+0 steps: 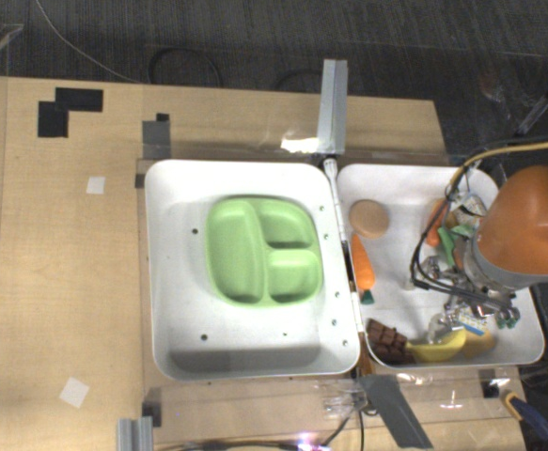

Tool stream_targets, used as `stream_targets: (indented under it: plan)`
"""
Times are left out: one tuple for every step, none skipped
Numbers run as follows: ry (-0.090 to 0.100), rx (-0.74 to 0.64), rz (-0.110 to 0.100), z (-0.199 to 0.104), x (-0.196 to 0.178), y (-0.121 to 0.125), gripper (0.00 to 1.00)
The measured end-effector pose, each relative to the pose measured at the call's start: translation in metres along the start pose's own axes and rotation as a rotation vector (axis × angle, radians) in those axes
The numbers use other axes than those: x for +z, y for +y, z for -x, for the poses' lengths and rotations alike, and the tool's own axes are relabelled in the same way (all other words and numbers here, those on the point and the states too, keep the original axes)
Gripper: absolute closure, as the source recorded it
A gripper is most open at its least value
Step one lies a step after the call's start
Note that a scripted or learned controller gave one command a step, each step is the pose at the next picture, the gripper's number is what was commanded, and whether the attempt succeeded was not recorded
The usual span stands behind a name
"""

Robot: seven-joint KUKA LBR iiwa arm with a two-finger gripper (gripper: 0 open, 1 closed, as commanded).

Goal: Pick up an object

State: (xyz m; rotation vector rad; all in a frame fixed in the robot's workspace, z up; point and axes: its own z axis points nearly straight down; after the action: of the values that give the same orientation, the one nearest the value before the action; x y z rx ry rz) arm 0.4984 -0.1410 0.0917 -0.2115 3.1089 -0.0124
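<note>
The right bin [398,271] holds several small items. A tan round disc [369,218] lies at its far left. An orange carrot [362,263] rests along the left wall. A brown chocolate-like piece [386,339] sits in the near left corner. A yellow banana [433,349] lies along the front wall. My gripper [454,327] hangs low over the banana's right half, just above or touching it. The wrist and cables hide what lies under it.
A green divided plate [259,250] lies in the left bin [161,252]. The arm's orange band [535,222] covers the right bin's far right side. A metal post [334,111] stands behind the divider between the bins.
</note>
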Motion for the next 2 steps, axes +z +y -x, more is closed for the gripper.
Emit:
stream_targets:
  plan:
    - [0.002, -0.053, 0.000, 0.007, 0.000, 0.026, 0.00]
    - [0.005, -0.107, 0.001, 0.000, 0.001, -0.033, 0.00]
